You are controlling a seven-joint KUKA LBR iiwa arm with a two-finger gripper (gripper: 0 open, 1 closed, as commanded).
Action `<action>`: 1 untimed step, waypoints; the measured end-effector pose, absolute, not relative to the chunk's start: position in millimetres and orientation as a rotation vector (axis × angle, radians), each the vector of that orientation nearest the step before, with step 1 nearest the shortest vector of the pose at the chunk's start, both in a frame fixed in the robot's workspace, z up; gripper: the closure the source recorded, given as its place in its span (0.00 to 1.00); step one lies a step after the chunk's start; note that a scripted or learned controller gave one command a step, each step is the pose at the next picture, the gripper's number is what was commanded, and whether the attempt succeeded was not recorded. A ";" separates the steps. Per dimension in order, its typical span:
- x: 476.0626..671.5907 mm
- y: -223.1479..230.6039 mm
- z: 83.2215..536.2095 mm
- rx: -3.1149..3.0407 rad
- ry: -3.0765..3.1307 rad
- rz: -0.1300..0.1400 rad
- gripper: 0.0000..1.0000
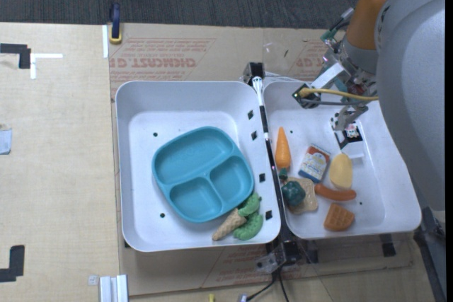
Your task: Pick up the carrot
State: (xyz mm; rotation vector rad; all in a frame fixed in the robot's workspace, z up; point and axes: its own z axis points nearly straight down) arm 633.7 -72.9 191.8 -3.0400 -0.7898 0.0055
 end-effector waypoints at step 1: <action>588.4 -31.8 190.7 -3.055 -0.720 0.010 0.00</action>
